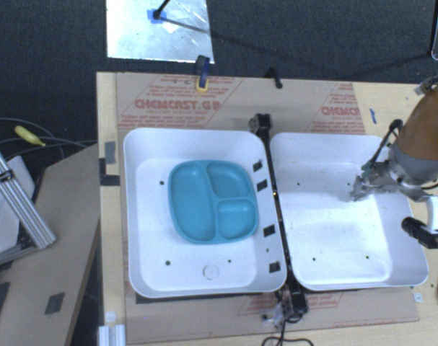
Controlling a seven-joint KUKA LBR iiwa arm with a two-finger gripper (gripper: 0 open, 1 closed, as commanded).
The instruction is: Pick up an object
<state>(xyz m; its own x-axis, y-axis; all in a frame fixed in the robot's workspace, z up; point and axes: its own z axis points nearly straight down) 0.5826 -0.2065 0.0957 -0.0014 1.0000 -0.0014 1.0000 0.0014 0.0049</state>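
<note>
Blue divided plate [211, 202] lies flat in the left bin [143, 215] — well apart from the hand [364, 186], which hangs over the right bin [334, 265] near its right side, grip state cannot be told — so any reach goes left across the divider.

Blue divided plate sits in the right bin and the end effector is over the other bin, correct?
Not quite. The camera view shows the blue divided plate in the left bin; the end effector is over the other bin, the right one.
</note>
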